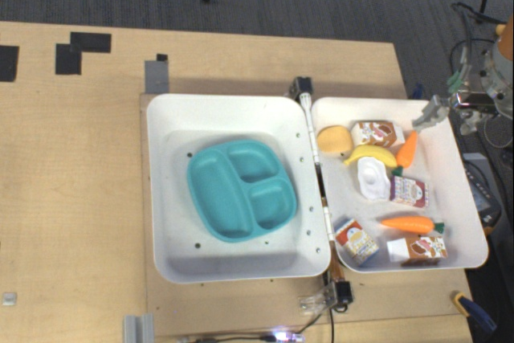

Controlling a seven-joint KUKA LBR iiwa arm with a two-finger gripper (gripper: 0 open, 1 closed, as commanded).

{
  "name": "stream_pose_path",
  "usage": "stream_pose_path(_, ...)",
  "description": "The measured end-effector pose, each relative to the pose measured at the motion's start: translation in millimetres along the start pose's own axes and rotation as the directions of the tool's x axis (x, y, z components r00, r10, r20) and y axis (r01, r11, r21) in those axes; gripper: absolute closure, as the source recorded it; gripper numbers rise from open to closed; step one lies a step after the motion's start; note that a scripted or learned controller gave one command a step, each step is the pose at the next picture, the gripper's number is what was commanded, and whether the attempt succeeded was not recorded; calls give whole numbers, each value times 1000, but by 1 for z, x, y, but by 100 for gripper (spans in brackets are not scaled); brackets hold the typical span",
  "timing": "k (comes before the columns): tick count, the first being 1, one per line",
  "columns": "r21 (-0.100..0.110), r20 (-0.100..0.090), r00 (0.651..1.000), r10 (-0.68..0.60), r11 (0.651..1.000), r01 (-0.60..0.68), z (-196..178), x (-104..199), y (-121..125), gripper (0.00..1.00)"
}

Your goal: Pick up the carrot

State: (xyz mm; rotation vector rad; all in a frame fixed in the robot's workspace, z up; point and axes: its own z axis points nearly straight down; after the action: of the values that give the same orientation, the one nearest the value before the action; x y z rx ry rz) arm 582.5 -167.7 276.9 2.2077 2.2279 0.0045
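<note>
From the overhead camera, the bench (72, 197) carried two white bins side by side. The left bin (165, 173) held a teal divided plate (239, 189). The right bin (462, 197) was crowded. One carrot (408, 149) lay tilted near the far right corner, its lower end beside a banana (371, 154). A second carrot (409, 224) lay flat toward the near side, with a dark carton (418, 249) just in front of it. Around them sat a yellow bun (335, 140), a small carton (376, 132) at the far wall, a white cup (372, 177), another carton (407, 190) and a red-and-white packet (356, 240) — little clear floor between them.

The arm's wrist stood at the right edge, over the bin's far right corner. The gripper (427, 116) hung just above and right of the tilted carrot — nothing between its fingers; whether they stood apart or together could not be told.
</note>
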Motion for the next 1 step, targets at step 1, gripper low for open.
stream_pose_path(1, 16, -5, 996, -84, 996, 84, 140, -8, 10, 0)
